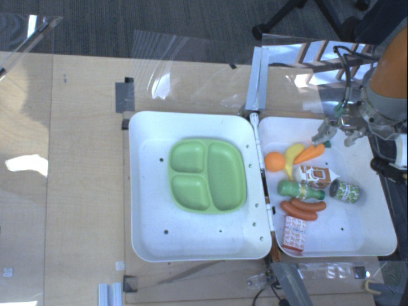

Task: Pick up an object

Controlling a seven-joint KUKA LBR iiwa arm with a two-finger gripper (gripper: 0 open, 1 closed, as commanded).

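On the pale wooden worktop the left bin holds a green divided plate, lying flat near its middle with three compartments facing up. Just right of it, across the shared rim, the right bin carries a cluster of toy foods toward its left side. An orange ball lies closest to the divider, touching a yellow piece that is partly covered by a carrot lying at a slant. Below these, a green bottle lies on its side, with a red-and-white packet just above it and a pair of red sausages just under it. A red-and-white carton lies nearest the front rim. A green can lies on its side, a little apart to the right.

The arm enters from the upper right, its orange band over the bin's far right corner, wrist pointing down and to the left. The jaws hang over the bin's upper part, just beyond the carrot's tip; they appear spread with nothing between them, though the metal parts blur together there.
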